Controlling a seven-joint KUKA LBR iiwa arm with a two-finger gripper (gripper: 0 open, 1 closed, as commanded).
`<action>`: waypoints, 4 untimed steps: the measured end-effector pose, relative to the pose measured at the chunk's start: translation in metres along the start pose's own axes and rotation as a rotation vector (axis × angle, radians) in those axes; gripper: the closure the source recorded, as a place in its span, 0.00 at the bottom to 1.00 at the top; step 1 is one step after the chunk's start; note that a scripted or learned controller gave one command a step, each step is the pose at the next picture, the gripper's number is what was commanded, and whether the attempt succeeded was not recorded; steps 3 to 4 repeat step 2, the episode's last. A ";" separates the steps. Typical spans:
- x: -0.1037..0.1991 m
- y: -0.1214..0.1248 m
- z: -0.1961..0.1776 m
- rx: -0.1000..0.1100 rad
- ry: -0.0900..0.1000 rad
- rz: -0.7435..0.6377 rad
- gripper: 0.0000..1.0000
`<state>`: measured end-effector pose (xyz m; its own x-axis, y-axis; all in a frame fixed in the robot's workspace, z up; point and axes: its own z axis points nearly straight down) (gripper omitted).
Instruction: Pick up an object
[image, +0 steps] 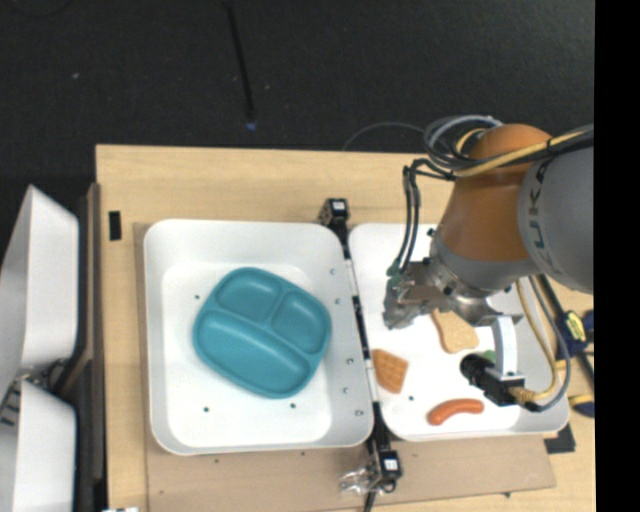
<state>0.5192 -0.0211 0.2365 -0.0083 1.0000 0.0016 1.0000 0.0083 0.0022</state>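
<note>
The tan bread-slice toy (457, 333), orange waffle piece (390, 372) and red-orange sausage toy (455, 410) lie in the right white bin (400, 425). The gripper (402, 305) hangs above that bin's left part; finger state cannot be determined. The teal divided plastic plate (262, 330) lies in the left white bin (170, 400).
</note>
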 end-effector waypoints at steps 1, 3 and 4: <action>0.047 -0.005 0.006 0.002 -0.001 0.001 1.00; 0.110 -0.001 0.005 0.001 0.001 -0.002 1.00; 0.110 -0.001 0.005 0.001 0.001 -0.002 1.00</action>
